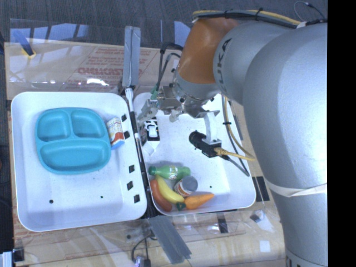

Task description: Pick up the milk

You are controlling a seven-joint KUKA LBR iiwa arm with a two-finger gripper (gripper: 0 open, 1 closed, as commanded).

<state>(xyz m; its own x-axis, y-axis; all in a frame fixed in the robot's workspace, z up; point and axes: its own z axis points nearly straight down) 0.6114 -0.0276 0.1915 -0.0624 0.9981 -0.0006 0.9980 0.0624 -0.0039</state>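
Blue plate (72,141) crowding milk (115,132) against left bin's (33,204) wall; hovering gripper (150,121) just across the divider, over right bin (236,196). Gripper state: cannot tell.

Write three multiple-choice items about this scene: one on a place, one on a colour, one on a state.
1. Where does the divided plate lie?
A. left bin
B. right bin
C. on the bench outside the bins

2. What colour is the divided plate?
A. red
B. blue
C. yellow

3. How does the small carton stand to the plate?
A. on top of it
B. beside its right edge
C. in the other bin

Answers: 1 A, it fills the left bin. 2 B, it is light blue. 3 B, the carton lies against the plate's right edge.
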